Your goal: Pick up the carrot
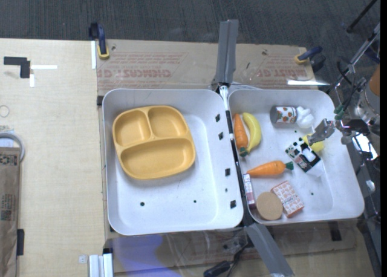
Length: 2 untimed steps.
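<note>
An orange carrot (pixel 266 169) with a green top lies on its side in the middle of the right bin (pixel 338 203). A second orange carrot-like piece (pixel 240 132) lies against the bin's left wall, beside a yellow banana (pixel 254 130). My gripper (pixel 323 129) hangs at the right bin's right side, above and to the right of the lying carrot and well apart from it. It hovers over a black, white and yellow toy (pixel 305 152). Nothing shows in its grasp.
The right bin also holds a small can (pixel 283 114), a white lump (pixel 304 115), a brown round disc (pixel 269 205) and a reddish box (pixel 288 198). A yellow divided plate (pixel 154 143) sits in the left bin (pixel 175 209). A divider wall (pixel 233 167) separates the bins.
</note>
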Available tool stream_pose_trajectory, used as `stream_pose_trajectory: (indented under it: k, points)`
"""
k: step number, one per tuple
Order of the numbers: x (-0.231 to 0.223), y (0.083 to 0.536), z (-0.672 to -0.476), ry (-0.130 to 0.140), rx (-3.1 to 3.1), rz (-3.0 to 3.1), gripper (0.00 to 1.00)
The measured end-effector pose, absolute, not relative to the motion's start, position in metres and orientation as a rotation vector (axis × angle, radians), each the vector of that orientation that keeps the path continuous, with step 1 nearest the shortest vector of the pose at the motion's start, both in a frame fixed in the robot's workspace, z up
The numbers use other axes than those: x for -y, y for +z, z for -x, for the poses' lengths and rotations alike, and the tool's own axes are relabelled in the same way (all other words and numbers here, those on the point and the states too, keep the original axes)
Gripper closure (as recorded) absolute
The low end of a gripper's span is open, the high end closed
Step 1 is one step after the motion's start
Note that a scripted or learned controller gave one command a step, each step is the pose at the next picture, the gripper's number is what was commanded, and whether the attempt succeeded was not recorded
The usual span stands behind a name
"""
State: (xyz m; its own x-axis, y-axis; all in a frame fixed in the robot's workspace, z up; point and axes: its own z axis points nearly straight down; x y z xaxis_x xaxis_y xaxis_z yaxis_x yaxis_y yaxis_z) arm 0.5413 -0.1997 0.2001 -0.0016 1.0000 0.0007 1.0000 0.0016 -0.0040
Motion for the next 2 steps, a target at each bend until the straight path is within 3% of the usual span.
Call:
stream_pose_trajectory:
  k: [1, 2]
  points:
    - [0.141, 0.177, -0.542, 0.001, 2.623, 1.726, 0.0]
    - [0.117, 0.228, -0.527, 0.001, 2.668, 1.66, 0.0]
